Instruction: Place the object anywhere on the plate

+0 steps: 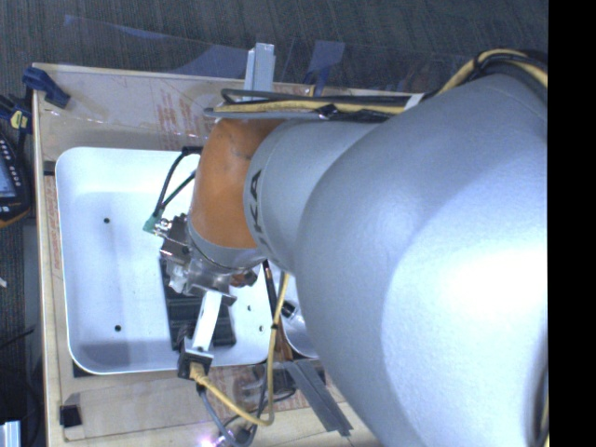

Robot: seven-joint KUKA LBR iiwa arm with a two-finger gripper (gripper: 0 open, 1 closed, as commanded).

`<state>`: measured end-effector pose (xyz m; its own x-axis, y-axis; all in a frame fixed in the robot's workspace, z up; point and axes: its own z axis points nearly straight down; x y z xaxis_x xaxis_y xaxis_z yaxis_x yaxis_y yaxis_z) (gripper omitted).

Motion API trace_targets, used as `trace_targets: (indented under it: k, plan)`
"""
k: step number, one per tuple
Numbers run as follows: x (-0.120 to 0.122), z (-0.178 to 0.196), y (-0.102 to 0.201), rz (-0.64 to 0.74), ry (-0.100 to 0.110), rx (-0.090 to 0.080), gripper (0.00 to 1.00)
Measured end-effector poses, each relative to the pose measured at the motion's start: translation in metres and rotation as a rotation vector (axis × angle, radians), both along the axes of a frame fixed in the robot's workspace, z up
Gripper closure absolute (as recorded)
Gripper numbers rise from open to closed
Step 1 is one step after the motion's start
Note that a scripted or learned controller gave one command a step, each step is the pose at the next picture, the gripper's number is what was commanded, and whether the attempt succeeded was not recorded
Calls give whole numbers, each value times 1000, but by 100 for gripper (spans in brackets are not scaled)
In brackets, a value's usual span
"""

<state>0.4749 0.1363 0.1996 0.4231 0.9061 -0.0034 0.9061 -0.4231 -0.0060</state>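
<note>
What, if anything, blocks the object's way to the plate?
Cannot tell. The arm covers everything right of the claw, which hangs over the left bin; a pale rim, maybe the plate, peeks out beside it.

The plate (296,335) — a pale curved sliver, mostly hidden beneath the arm (419,250).

You're looking at a bulky, smooth grey arm (419,250) with a broad orange band (223,189) above its silvery wrist flange (209,268). Thin black cables (173,186) run alongside, and dark lettering (254,203) marks the shell.

The bin (102,277) is white, the arm (419,250) grey (its band (223,189) orange).
</note>
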Motion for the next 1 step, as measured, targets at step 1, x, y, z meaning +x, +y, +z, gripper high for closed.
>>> trace_targets:
  k: [1]
  plan:
    - [0, 0, 0, 0, 0, 0, 0]
